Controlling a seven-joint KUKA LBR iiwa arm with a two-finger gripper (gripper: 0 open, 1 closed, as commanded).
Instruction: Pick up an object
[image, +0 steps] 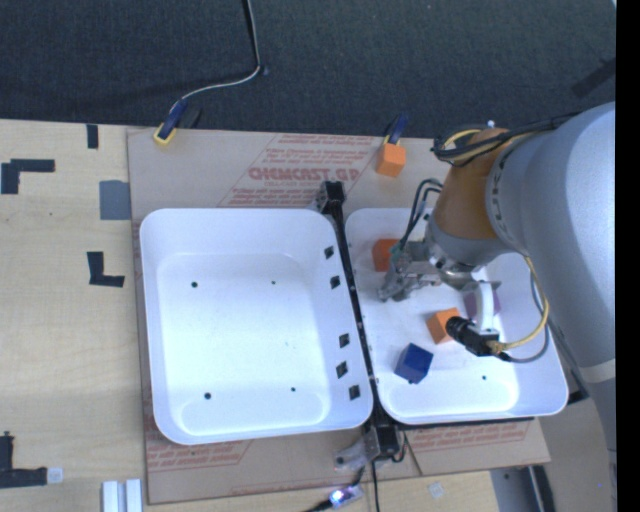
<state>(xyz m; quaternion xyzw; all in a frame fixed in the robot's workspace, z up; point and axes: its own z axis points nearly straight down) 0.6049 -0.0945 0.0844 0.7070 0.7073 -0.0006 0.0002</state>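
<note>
**Pincer lowered among blocks in right-hand bin**

Pincer (398, 283) of metal, two-fingered, is seen low over the floor of the right-hand shallow white plastic bin (520, 400), near the dividing wall; whether it is spread or closed, and whether anything is gripped, cannot be told from above. An orange cube (384, 254) lies just beside it on the far side, partly covered by the tool. A second, smaller orange block (441, 325) is placed nearer the camera, close to a black cable fitting (472, 337) on the wrist, and a dark blue cube (413, 363) rests tilted further forward, apart from the pincer. The grey arm with its orange band (470, 205) is spread over much of the bin's right half, so that part of the floor is hidden. The left-hand white bin (160, 240) is set alongside. A third orange cube (391, 158) sits outside the bins on the brown cardboard sheet (280, 170).
</note>
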